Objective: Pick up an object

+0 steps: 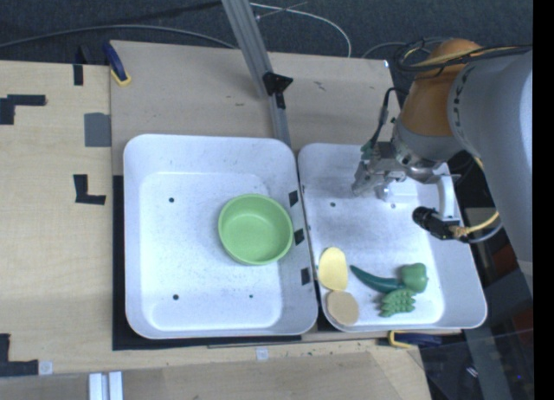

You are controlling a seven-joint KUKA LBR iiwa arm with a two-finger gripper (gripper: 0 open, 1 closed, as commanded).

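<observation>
Gripper (370,183) is positioned over the upper part of the right bin (346,164), fingers pointing down and slightly parted, with nothing between them. The graspable objects lie well apart from it, in that bin's lower part: a yellow piece (333,268) near the left wall, a tan round piece (343,307) just below it, a dark green pepper-like item (391,279) to their right, and a light green bumpy item (398,303) beneath that. Left bin (156,303) holds an upright green bowl (254,229).
</observation>
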